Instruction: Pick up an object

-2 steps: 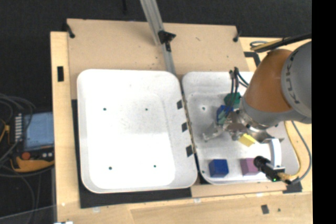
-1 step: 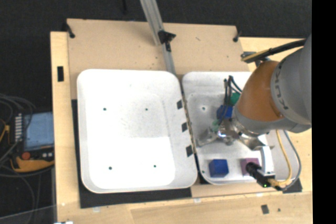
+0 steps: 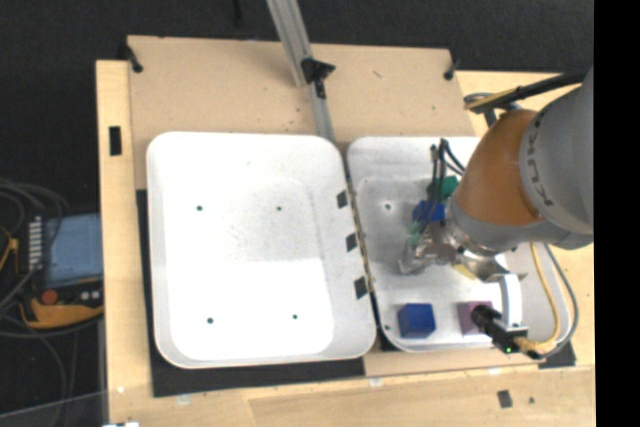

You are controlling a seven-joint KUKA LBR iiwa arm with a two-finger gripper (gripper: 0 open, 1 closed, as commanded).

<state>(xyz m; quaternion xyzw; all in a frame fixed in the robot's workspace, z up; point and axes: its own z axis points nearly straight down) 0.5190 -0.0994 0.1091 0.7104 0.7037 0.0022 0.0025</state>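
Jaw state cannot be told: the gripper (image 3: 418, 253) is low in the right bin (image 3: 385, 165), wrist masking it. Left bin (image 3: 170, 215) lies bare. Candidate objects, blue cube (image 3: 416, 319) and purple block (image 3: 469, 316), sit near the front wall; a blind closure may miss or nudge them.

Readable text: none anywhere in the view.
Left bin (image 3: 245, 245): plain white floor with a few dark dots, no lettering.
Right bin (image 3: 385, 177): plain white, no label or number.
Blue block (image 3: 416, 319): bare faces, no print that can be made out.
Purple block (image 3: 470, 317): no marking to be read.
Worktop (image 3: 230, 85): bare board, no sign or sticker.
Device on the floor at left (image 3: 72, 250): blue face and a row of small parts, too small and blurred to read.
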